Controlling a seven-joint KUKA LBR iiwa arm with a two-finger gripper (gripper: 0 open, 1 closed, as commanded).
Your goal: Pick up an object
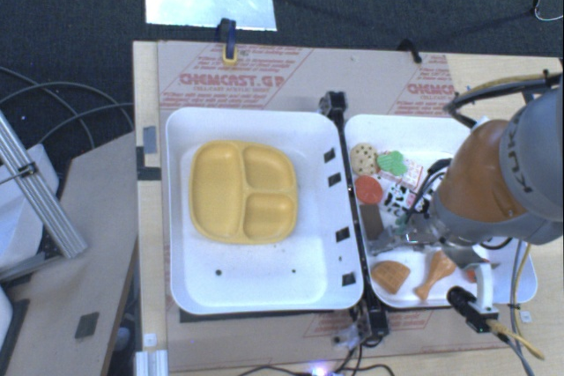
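Note:
My gripper [401, 233] hangs low over the middle of the right bin [414, 126], under the bulky orange-banded wrist [480, 180]. Toy foods lie around it. A speckled cookie [362, 158], a green piece [391, 161] and a red disc [368, 189] sit just beyond it at the bin's far left. A white piece with red and black marks [407, 180] lies right beside the gripper. An orange wedge [390, 276] and a tan drumstick [434, 272] lie in front of it. The arm hides the bin's right part.
The left bin [264, 277] holds a yellow divided plate [243, 191]. A black divider with clips [345, 189] runs between the bins. Cables [493, 326] trail at the front right corner. A clamp [228, 40] sits on the cardboard at the back.

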